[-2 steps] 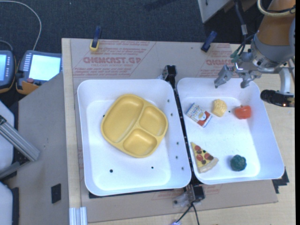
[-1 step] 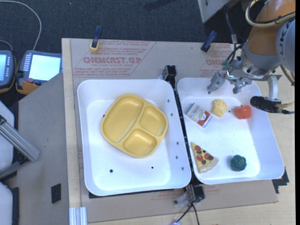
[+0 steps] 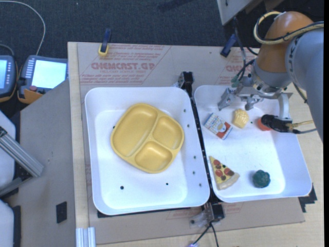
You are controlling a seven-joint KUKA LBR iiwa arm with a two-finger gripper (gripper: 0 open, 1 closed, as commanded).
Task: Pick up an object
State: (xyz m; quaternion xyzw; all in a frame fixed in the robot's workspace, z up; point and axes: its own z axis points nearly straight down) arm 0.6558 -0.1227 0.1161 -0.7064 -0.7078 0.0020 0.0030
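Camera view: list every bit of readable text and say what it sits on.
"CHEMCAST GP", red print, partly faint, on the brown board under the bins.
More red print on the board's right part: too broken to read.
Small carton in the right bin: markings too small to read.
Screen devices at the left: display blurred, unreadable.

Clearly a robotics lab. Industrial arm over a cardboard-covered bench, control pendants alongside. Loose cables across dark carpet.

yellow plastic divided plate: yellow
toy pizza slice: yellow, red dots
round green toy: dark green
small snack box: white, red
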